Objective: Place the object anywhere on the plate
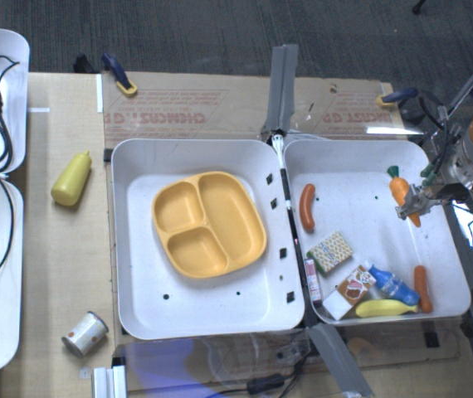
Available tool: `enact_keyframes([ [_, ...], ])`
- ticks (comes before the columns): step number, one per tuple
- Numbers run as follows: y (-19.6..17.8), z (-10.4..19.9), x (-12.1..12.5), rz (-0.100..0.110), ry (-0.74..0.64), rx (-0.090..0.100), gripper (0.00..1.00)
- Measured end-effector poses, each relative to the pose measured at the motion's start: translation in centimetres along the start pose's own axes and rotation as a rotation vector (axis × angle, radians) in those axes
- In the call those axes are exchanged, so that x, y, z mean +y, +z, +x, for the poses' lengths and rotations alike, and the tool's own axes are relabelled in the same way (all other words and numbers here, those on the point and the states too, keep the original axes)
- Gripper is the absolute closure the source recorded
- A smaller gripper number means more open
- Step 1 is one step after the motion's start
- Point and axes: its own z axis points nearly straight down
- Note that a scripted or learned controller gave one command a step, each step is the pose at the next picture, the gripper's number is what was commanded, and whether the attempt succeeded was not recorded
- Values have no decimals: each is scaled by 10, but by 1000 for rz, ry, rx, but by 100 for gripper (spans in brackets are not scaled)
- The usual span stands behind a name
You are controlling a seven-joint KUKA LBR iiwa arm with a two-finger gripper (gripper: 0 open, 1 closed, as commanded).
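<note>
Approach step, grasp unconfirmed: end effector point(412, 209) low at orange plastic carrot point(400, 192) in right bin (opening: cannot tell). Next: secure carrot, lift, carry left to yellow three-compartment plate point(210, 223).

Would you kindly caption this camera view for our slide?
End effector at toy carrot in right bin; yellow divided plate waits left.

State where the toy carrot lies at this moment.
The toy carrot lies in the right bin, near its far right wall, right of the hot dog sausage and beside the hand.
</note>
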Motion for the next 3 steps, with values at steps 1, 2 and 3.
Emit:
enact_keyframes([
  [1,-66,-23,-28,-1,59,0,100],
  [2,-168,30,-26,-1,-122,-1,100],
  [3,-42,35,-48,0,-174,1,100],
])
